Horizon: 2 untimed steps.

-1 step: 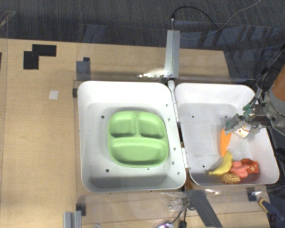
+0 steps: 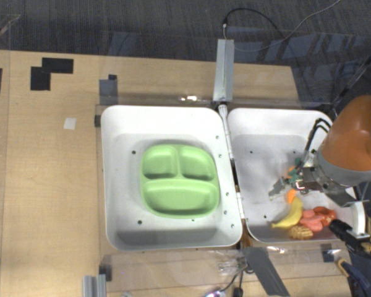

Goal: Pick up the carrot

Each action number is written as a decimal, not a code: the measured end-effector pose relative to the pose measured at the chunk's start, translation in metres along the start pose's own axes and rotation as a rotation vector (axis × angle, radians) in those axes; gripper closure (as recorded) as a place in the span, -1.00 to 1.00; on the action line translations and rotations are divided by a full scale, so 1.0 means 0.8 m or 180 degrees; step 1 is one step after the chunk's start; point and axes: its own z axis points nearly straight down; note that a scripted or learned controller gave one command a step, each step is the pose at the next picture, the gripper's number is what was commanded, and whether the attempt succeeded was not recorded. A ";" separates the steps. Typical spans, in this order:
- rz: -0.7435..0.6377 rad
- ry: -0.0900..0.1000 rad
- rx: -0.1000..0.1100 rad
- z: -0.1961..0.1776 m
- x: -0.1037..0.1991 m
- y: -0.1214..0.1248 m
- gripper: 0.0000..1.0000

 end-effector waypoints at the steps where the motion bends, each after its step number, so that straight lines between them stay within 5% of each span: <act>1: 0.0147 -0.0001 -0.0009 -0.080 0.054 0.005 -1.00; 2: 0.0541 -0.0001 0.0004 0.020 -0.025 0.044 -1.00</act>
